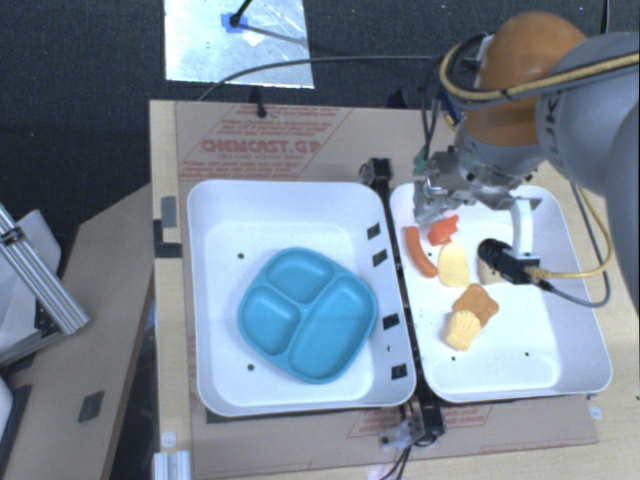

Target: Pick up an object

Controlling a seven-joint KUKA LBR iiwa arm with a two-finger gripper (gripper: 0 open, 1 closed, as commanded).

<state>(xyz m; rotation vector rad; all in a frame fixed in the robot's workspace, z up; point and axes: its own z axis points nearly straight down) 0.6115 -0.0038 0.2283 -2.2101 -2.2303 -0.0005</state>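
Note:
My gripper hangs low over the far left part of the right bin. Just below it lies a small red-orange piece, touching or nearly touching the gripper's tip. A red sausage-shaped toy lies along the bin's left wall. Beside it sits a pale yellow piece. Nearer the front lies an orange and yellow cone-shaped toy. I see nothing lifted off the bin floor.
The left bin holds a blue divided plate at its middle. A black-clipped divider runs between the two bins. The grey arm with its orange band crosses above the right bin's far right corner.

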